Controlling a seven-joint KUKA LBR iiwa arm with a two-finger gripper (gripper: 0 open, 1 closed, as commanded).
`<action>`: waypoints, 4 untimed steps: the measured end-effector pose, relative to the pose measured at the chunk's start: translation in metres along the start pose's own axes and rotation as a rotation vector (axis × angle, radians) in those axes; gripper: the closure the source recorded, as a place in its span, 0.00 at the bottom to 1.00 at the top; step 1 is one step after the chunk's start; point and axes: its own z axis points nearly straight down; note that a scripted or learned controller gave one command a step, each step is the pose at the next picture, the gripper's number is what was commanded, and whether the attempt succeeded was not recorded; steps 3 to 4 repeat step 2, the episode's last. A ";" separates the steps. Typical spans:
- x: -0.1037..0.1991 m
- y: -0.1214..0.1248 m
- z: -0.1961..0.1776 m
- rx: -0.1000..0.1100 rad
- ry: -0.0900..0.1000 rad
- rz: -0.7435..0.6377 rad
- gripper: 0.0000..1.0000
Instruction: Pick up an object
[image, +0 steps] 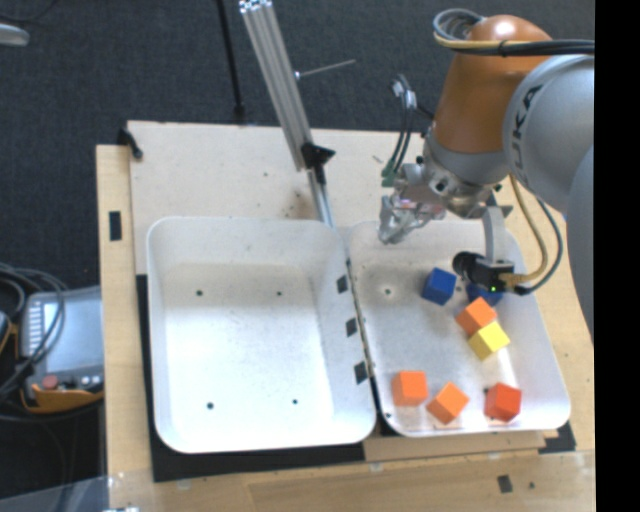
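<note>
Cubes lie in the right bin (545, 345): a blue cube (438, 286) mid-bin, an orange cube (477, 315) touching a yellow cube (489, 340), and three more orange-red ones along the near rim. My jaws (395, 230) hang over the bin's far left corner; I cannot tell whether they hold anything.

The grey arm with its orange band (480, 90) reaches in from the right, wrist bent downward, its two-finger gripper (397, 228) pointing down-left.
</note>
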 end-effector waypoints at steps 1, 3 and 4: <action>0.051 0.008 0.019 0.002 0.000 -0.001 1.00; 0.095 0.020 0.028 -0.002 0.000 0.000 1.00; 0.095 0.020 0.028 -0.002 0.000 0.000 1.00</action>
